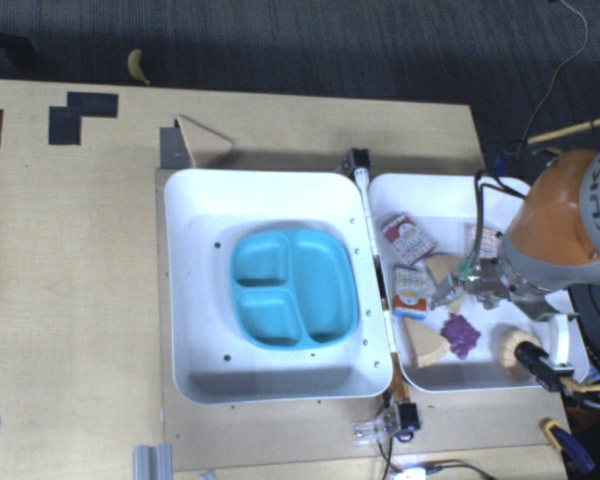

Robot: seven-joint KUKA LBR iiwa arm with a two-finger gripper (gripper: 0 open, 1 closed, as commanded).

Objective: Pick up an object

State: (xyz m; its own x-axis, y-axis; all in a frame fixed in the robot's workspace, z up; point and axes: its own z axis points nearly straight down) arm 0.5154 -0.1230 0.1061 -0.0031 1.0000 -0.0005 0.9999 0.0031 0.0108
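Gripper (458, 288) is seen low in the right bin (420, 196); finger state cannot be told, and nothing is visibly held. Approach step is judged in hand, with a purple object (461, 335) just below the tool and small packets (412, 286) beside it. A straight descent and a confirmed pinch are called for next.

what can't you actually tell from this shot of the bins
- Gripper: too small and blurred in the camera view to tell its state or whether it holds anything.
- Right bin: its right part is hidden under the arm.
- Small packets: print too small to read.
- Purple object: too blurred to identify.
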